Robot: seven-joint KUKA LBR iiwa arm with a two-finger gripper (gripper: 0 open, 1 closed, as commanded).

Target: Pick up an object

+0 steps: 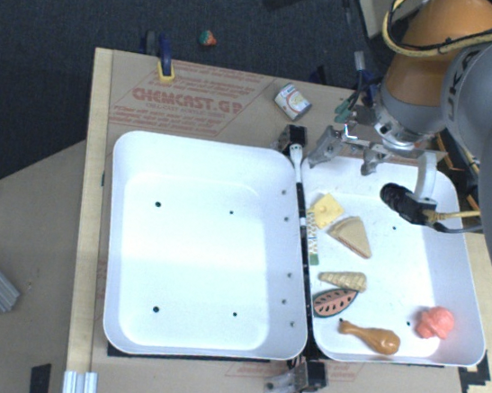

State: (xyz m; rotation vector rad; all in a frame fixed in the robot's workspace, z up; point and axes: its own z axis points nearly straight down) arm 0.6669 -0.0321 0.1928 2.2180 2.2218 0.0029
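Observation:
My gripper [346, 156] hangs over the far left corner of the right bin [468, 284], open, with nothing between its fingers. Just in front of it lie a yellow cheese block [326, 210] and a tan wedge [352, 235]. Nearer the front of the same bin are a pale ridged cone [344, 279], a dark reddish slice [334, 301], a brown drumstick [371, 337] and a pink lump [434, 323] at the front right.
The left bin [116, 218] stands beside the right one, their rims touching. A small white box [292, 102] lies on the board beyond the bins. A blue and yellow clamp [165, 62] grips the board's far edge.

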